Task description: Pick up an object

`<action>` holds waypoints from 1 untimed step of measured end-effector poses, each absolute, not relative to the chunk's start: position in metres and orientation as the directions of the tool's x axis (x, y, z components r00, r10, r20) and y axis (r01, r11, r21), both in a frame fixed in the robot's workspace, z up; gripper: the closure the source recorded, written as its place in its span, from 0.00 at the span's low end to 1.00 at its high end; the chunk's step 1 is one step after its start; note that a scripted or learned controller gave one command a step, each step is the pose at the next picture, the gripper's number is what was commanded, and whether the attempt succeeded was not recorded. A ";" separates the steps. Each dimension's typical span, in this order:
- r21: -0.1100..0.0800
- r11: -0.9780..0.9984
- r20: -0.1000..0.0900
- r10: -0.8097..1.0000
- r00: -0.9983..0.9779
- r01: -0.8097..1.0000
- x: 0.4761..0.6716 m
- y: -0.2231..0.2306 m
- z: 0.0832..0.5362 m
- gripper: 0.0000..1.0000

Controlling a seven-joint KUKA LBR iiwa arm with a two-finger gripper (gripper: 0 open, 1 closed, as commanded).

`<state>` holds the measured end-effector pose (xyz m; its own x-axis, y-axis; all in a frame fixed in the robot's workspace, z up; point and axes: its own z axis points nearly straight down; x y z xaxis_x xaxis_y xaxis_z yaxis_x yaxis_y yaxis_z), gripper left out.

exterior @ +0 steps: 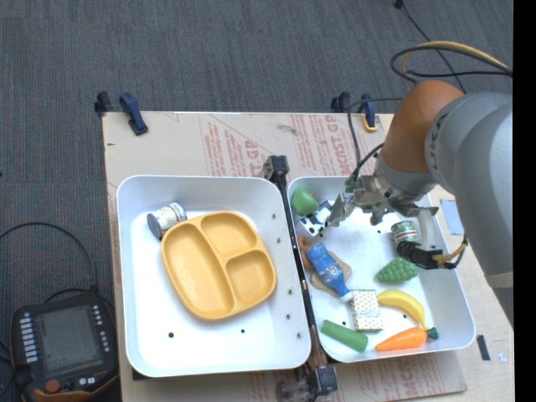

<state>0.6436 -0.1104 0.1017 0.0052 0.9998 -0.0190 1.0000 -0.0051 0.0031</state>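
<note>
My gripper (327, 214) hangs low over the far left part of the right bin (446, 268). It sits just right of a green round fruit (303, 200) and just above a blue packet (327, 270) that lies on a brown cookie (316, 278). Nothing shows held in it. Further right lie a small can (404, 231), green grapes (397, 270), a banana (402, 302), a carrot (402, 338), a pale cracker (365, 309) and a green cucumber (343, 334).
The left bin (142, 308) holds a yellow divided plate (219, 262) and a small jar (167, 217) on its side at the back left. The arm's grey body (469, 166) covers the right bin's far right corner. Clamps (132, 111) grip the board's far edge.
</note>
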 end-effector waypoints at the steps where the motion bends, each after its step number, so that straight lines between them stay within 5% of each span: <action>1: -0.001 -0.001 -0.001 1.000 0.001 1.000 0.609 -0.085 0.088 0.00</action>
<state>0.6087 -0.0846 0.0877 0.0012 1.0000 -0.0008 1.0000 -0.0012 -0.0014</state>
